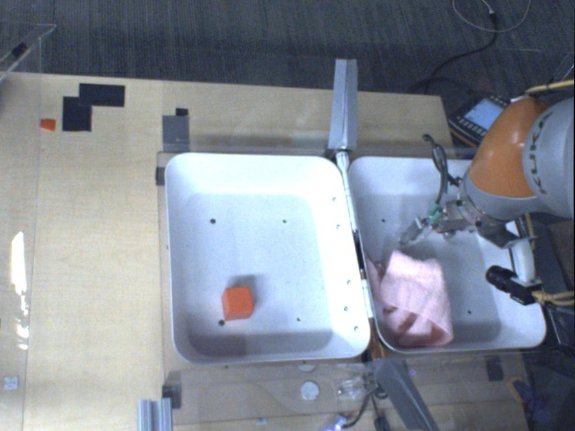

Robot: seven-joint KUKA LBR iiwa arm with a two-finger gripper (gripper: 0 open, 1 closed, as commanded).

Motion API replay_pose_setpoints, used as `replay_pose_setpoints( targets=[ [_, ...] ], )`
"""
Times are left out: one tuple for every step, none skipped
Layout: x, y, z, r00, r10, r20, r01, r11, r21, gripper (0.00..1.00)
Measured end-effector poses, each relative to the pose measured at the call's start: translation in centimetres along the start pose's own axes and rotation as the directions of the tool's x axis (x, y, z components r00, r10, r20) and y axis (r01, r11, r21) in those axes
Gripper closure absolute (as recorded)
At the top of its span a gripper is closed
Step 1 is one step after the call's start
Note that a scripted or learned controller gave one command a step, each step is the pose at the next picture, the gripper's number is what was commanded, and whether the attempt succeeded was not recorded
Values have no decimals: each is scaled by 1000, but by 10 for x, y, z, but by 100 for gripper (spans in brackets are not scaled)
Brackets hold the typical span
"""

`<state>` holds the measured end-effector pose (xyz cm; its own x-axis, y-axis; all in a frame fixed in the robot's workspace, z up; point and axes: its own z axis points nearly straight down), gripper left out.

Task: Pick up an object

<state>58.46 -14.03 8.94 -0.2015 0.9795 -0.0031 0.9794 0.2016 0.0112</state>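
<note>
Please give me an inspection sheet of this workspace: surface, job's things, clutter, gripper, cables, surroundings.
Surface: pale wooden bench bearing a left white bin and a right white bin side by side, with a metal divider behind their join.
Job's things: orange block lies in the left bin, near its front; pink cloth, crumpled, lies in the right bin's front left part.
Clutter: black shapes and a small orange marker on the bench's far left.
Gripper: gripper over the right bin, behind the cloth; nothing seen held.
Cables: a thin cable loops on the floor.
Surroundings: dark carpet beyond the bench.
</note>
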Motion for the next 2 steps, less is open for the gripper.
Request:
replay_pose_setpoints(
  targets=[
    [-19,-100,-2,999,-39,5,39,999,-1,0],
    [-46,-82,-1,922,387,-3,-387,922,0,0]
  ],
)
